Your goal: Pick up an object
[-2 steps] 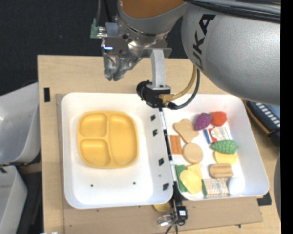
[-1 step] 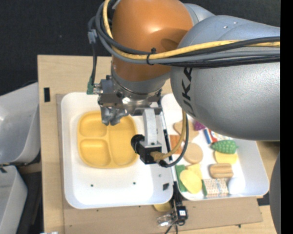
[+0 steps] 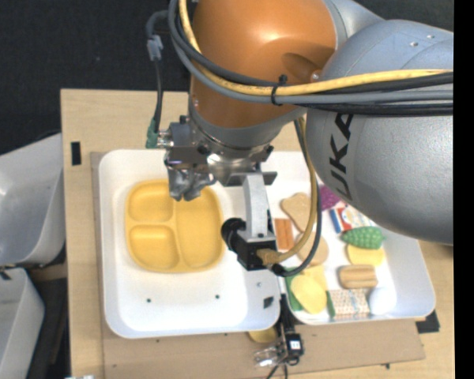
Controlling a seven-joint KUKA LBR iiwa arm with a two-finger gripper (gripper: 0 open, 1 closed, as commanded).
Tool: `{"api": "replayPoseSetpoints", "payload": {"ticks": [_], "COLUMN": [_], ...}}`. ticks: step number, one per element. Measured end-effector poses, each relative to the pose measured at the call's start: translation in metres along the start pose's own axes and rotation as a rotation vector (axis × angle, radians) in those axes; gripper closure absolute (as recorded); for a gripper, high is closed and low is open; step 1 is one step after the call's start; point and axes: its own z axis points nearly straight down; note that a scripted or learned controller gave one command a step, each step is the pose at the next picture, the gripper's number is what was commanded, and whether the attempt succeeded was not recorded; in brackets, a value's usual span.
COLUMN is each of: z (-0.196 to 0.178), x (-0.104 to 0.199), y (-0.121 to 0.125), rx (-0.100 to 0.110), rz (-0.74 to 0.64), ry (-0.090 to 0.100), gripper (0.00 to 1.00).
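A yellow divided plate (image 3: pixel 174 229) lies in the left white bin (image 3: pixel 114 290). My gripper (image 3: pixel 189 186) hangs over the plate's far edge, close to it or touching it, and I see nothing held in it. The arm's big orange band and grey body hide the back of both bins. In the right bin (image 3: pixel 417 289) lie a tan flat piece (image 3: pixel 298 207), an orange block (image 3: pixel 283 234), a yellow and green corn cob (image 3: pixel 362 238), a tan roll (image 3: pixel 357 275) and a yellow lemon-like piece (image 3: pixel 308 292).
A patterned wafer (image 3: pixel 347 304) and a white piece (image 3: pixel 381 298) lie at the right bin's front. A purple piece (image 3: pixel 329 198) and a striped packet (image 3: pixel 349 215) sit further back. White bin floor shows in front of the plate. The wooden bench edge (image 3: pixel 79 212) runs at the left.
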Motion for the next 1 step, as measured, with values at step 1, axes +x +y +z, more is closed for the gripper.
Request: {"api": "replayPoseSetpoints", "payload": {"ticks": [1], "z": [0.0528], "x": [-0.0265], "y": [-0.0073], "rx": [0.007], "rz": [0.007], "ry": [-0.005], "gripper": [1.0]}}
